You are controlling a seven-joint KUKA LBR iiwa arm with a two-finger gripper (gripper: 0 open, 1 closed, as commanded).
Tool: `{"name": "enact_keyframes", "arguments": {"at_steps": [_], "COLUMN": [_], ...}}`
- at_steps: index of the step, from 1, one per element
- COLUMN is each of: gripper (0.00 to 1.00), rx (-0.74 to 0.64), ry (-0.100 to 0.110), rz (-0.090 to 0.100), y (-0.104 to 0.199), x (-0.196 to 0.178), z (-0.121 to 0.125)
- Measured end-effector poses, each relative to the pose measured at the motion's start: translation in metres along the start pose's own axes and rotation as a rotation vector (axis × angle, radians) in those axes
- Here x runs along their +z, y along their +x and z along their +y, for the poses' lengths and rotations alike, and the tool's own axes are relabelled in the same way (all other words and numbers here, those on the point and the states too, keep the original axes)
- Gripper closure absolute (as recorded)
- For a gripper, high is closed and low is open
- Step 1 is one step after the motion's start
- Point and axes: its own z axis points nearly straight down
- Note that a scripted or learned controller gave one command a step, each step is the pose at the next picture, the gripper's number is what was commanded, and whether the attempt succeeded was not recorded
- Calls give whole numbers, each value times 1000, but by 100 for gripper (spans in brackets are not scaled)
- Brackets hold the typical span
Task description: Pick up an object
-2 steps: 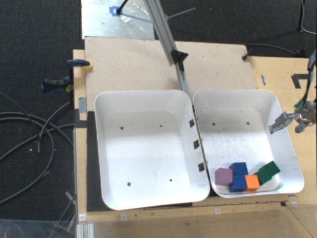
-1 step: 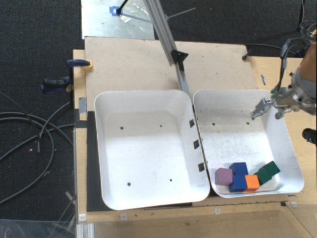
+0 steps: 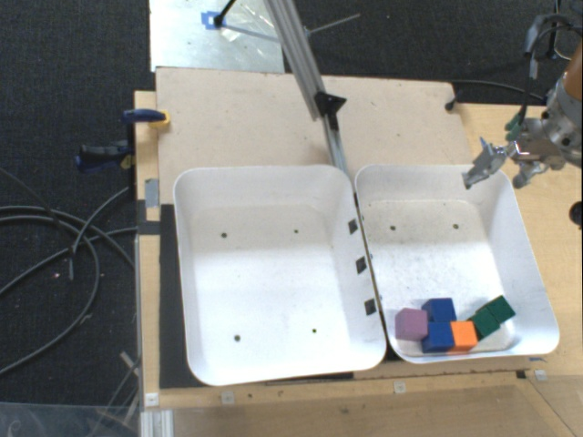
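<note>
Blocks sit bunched in the near corner of the right bin, and that is where I see everything worth picking. From left to right I count a purple block, a blue block, an orange block and a green block; the purple, blue and orange ones touch each other, and the green one, turned at an angle, lies just beside the orange one against the bin's right wall. My pincer hangs at the far right corner of that same bin, over its rim, well apart from the blocks. One finger points down and left toward the bin; nothing is between the fingers, and I cannot tell how wide they stand. The left bin lies beside the right one on the counter, the two touching along their shared edge.
</note>
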Motion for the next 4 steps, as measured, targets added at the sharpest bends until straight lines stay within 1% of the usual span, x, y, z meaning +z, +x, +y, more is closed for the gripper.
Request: {"name": "enact_keyframes", "arguments": {"at_steps": [1,2,3,4], "gripper": [0,0,0,0], "rx": [13,0,7,11], "ry": [18,3,14,7], "rz": [3,1,2,4], "y": [-24,22,14,-1], "x": [69,20,89,226], "z": [-97,-100,-72,-103]}}
